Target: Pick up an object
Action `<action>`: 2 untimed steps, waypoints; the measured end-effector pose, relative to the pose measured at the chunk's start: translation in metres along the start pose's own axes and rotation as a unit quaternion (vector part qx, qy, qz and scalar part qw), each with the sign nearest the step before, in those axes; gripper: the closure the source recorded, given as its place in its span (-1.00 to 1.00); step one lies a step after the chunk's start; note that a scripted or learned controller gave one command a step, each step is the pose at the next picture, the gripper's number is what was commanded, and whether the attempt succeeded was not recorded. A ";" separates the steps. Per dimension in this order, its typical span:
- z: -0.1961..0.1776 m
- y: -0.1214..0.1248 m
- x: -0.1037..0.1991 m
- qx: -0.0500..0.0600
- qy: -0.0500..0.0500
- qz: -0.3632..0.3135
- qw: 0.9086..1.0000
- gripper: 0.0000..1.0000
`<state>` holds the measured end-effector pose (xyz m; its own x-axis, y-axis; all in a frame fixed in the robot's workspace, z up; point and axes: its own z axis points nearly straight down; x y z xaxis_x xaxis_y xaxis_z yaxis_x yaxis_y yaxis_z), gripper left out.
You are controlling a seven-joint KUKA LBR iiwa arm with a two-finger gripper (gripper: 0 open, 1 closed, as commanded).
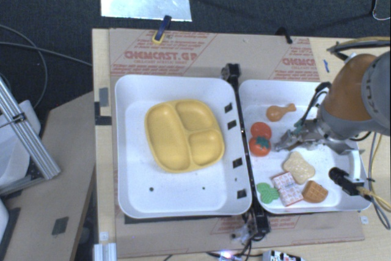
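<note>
Gripper: low in right bin, finger state cannot be told
Nearest target: red tomato, just left of the tip
Advice: centre over it before closing, clear of the cream bread

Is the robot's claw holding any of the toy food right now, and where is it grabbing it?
Nothing is held. The gripper hangs over the right bin, beside the tomato.

Two bins – one yellow tray – six toy foods.
</note>
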<state>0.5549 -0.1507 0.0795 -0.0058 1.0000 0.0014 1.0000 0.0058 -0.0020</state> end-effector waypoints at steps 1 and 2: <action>-0.111 0.004 0.078 -0.007 0.001 -0.003 1.000 -1.00; -0.290 -0.020 0.127 -0.010 0.000 -0.003 1.000 -1.00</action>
<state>0.5346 -0.0238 0.3693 -0.0109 0.9999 0.0013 0.9998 0.0108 0.0181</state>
